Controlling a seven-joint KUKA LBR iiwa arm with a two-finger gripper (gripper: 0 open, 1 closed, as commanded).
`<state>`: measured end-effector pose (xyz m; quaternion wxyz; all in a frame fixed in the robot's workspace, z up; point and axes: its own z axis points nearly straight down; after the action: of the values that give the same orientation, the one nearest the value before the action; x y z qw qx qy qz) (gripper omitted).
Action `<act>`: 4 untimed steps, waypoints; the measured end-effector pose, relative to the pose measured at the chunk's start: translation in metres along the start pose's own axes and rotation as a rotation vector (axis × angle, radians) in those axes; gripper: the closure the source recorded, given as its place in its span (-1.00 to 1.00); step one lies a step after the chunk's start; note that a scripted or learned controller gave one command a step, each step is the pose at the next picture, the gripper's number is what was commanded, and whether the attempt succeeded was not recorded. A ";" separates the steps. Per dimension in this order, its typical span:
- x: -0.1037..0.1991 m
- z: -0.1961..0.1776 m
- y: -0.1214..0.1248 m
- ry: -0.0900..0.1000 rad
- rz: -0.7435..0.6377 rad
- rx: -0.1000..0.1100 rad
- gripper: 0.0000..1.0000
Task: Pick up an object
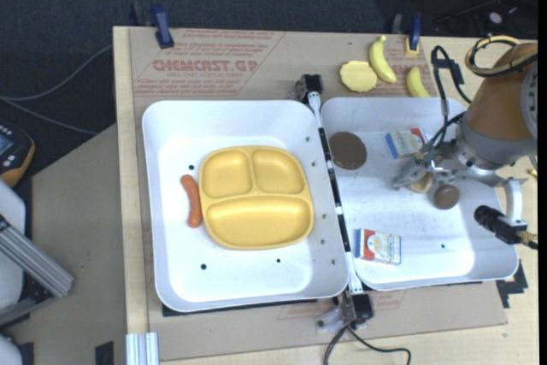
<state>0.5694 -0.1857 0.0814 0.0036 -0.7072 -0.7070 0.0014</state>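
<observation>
From the overhead camera I see the gripper [416, 176] low in the right bin [427, 269], among loose items — a brown disc [348, 150], a small brown object [445, 197] just beside it. How the jaws stand I cannot tell — nothing visibly held.

Left bin [162, 184]: yellow divided plate [254, 197] fills the middle, orange sausage [192, 201] just beside its left edge — open floor only along the front and the top-left corner. Right bin [487, 265]: brown disc [348, 150] near the divider, blue-and-red packet [403, 141] at the back, small brown lump [445, 197] and the gripper [416, 175] crowd the middle, red-and-white box [379, 246] sits toward the front. Clear patch between disc and box; another right of the box. Bananas [382, 60] and a yellow piece [359, 76] lie on the bench behind — outside the bins.
</observation>
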 end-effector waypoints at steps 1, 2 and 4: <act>-0.031 0.000 0.079 0.018 -0.015 0.051 -1.00; 0.008 -0.004 0.047 -0.001 -0.002 -0.002 -1.00; -0.015 -0.004 0.057 -0.006 -0.002 -0.007 -1.00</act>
<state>0.6264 -0.2007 0.0850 -0.0010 -0.7066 -0.7076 0.0008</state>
